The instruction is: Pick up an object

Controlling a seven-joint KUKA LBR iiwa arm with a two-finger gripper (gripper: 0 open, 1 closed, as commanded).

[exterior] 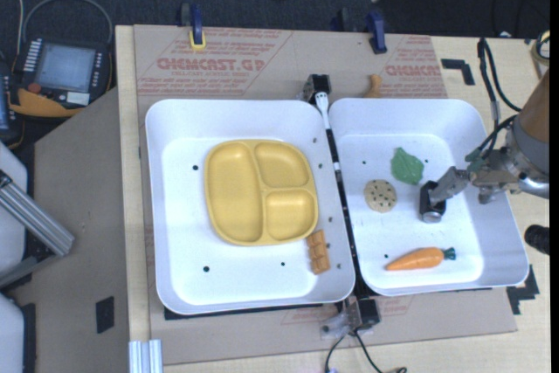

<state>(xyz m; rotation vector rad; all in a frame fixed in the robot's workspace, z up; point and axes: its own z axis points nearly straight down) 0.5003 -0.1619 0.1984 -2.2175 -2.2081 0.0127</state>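
With the claw (486,188), open or closed I cannot tell, over the right bin's (419,106) right side, apart from the cookie (380,195) at its middle and the carrot (417,259) near its front edge, a straight descent might grasp nothing.

A grey robot arm (534,134) is seen at the right edge of the frame, a little above mid-height, where it is cut off by the frame border. From its wrist (515,163) the end effector (486,183) is extended leftward and slightly downward, into the right-centre of the frame. It is viewed from above at a slant. Dark cables (491,100) are looped above the wrist and are carried up toward the upper right of the frame.
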